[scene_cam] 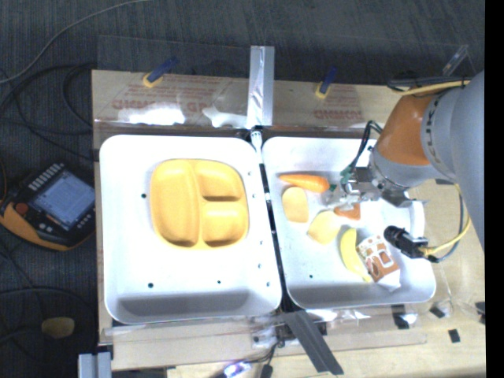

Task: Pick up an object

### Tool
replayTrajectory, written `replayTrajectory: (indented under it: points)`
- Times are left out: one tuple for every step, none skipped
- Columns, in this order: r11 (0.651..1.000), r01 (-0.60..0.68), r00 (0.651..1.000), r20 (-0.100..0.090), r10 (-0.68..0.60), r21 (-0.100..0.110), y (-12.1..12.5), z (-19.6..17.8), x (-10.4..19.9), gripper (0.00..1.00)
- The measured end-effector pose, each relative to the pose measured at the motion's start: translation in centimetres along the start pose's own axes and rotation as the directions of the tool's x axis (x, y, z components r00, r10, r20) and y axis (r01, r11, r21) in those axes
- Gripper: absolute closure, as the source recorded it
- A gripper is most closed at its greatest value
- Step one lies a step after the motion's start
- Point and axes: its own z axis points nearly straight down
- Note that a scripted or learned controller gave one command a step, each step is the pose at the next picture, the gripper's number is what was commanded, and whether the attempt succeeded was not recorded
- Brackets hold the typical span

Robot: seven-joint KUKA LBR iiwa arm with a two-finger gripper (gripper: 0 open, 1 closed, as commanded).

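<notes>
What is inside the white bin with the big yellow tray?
The left bin holds just the yellow tray, which has three sections with nothing in them. Whatever might lie under the tray is covered, so that cannot be seen. The food pieces sit in the right bin.

A dark grey carpet (63,305) covered the floor around the bench (118,93), which was a light wooden board. On the carpet, far to the left of the gripper (346,194), lay an orange and black handheld controller (49,205) with a small screen. A thin light cable (102,10) ran across the carpet, up and to the left of the gripper, and black cables (47,93) curved near the left edge of the bench. The light was even and soft, without hard shadows.
</notes>
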Motion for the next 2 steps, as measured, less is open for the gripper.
replayTrajectory:
  points:
    - [0.994,0.109,0.994,-0.008,-0.109,0.016,1.55,-3.72,2.68,1.00]
    - [0.994,0.109,0.994,-0.008,-0.109,0.016,1.54,-3.71,2.69,0.00]
